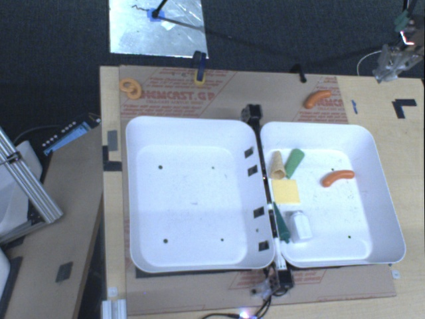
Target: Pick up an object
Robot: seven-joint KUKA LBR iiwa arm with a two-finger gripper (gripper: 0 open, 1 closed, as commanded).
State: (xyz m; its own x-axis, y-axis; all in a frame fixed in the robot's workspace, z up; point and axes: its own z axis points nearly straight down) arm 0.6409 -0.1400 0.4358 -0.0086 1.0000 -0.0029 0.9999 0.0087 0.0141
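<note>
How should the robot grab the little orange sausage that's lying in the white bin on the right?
Probably best to take the orange sausage across its middle, coming straight down from above. It lies flat on the floor of the right bin, long and thin, running roughly left to right with a slight curve, so pinching across its narrow width suits it. Open floor surrounds it, leaving room on both sides.

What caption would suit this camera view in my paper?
Right bin holding a yellow block, an orange sausage and a green piece.
</note>
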